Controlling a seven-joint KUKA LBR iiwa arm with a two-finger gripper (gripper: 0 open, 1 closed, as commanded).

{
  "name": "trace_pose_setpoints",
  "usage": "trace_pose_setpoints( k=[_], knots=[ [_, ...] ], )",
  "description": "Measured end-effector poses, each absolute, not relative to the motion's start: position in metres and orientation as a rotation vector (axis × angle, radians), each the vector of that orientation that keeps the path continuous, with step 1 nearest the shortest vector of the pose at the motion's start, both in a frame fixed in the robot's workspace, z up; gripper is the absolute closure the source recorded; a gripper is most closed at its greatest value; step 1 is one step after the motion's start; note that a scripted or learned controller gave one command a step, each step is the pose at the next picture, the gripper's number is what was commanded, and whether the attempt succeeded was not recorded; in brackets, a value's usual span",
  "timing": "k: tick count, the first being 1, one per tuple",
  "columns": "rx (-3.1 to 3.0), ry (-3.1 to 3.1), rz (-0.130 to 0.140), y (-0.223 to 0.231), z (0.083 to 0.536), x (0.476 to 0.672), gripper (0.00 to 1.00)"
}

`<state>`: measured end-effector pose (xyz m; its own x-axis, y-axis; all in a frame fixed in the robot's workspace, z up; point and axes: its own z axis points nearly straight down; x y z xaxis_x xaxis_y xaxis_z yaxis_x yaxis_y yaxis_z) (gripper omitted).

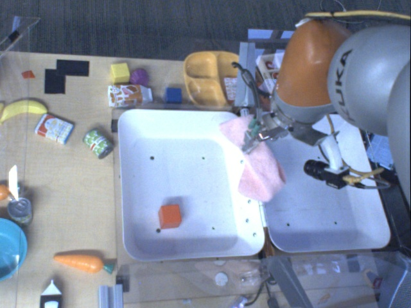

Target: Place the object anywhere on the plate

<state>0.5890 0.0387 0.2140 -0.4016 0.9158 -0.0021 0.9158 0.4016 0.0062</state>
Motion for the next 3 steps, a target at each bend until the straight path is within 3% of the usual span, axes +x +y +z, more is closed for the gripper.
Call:
trace_pose_setpoints(
  k=[1,3],
  knots=[
    [1.733,2.614,0.008,0.042,0.226,0.617,1.0],
    [1.958,2.457,0.003,0.166,0.139,0.554,1.0]
  ],
)
